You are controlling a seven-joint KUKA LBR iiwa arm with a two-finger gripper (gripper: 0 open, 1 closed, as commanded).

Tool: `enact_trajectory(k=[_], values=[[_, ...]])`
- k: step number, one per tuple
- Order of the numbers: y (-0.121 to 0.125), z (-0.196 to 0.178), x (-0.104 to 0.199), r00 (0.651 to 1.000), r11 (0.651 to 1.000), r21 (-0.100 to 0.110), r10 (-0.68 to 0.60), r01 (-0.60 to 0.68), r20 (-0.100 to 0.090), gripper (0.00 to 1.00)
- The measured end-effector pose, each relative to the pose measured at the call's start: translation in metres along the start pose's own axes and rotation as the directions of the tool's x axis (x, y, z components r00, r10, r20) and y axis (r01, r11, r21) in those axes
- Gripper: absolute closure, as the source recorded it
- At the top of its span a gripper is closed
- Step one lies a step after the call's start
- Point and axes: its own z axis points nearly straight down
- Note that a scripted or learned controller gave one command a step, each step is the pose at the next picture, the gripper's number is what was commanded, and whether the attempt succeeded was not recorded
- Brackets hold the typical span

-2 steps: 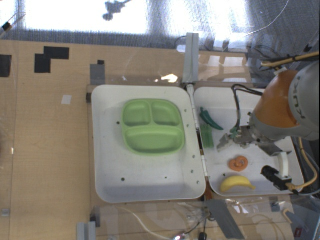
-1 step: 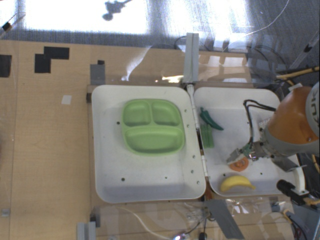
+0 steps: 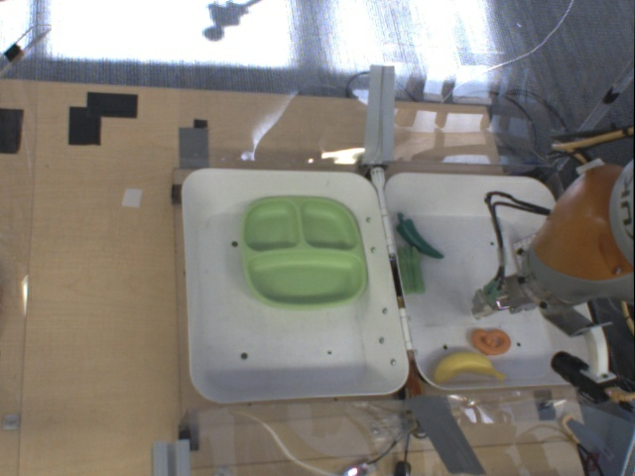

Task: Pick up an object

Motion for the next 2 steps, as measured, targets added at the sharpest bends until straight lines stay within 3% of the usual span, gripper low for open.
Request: enact_trajectory(k=[1, 2], values=[[0.0472, -0.0807, 0.0554, 0.999, 0.999, 0.02, 0.048, -0.048, -0.002, 1.0], [0.0471, -0.0806, 0.0553, 0.999, 0.999, 0.021, 0.048, -0.048, -0.002, 0.0]])
